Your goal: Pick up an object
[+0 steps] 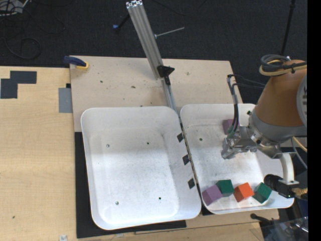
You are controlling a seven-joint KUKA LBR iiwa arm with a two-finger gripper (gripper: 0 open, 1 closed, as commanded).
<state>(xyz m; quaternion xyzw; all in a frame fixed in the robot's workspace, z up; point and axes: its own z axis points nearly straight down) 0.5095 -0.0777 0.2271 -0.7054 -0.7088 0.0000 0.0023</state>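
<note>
Over the right bin (pixel 200 115) the jaws (pixel 230 151) hang low above the floor; whether they are wide or narrow I cannot tell. Along the near wall lie a purple block (pixel 211 193), green block (pixel 225 187), orange block (pixel 244 191) and another green block (pixel 262 192).
</note>
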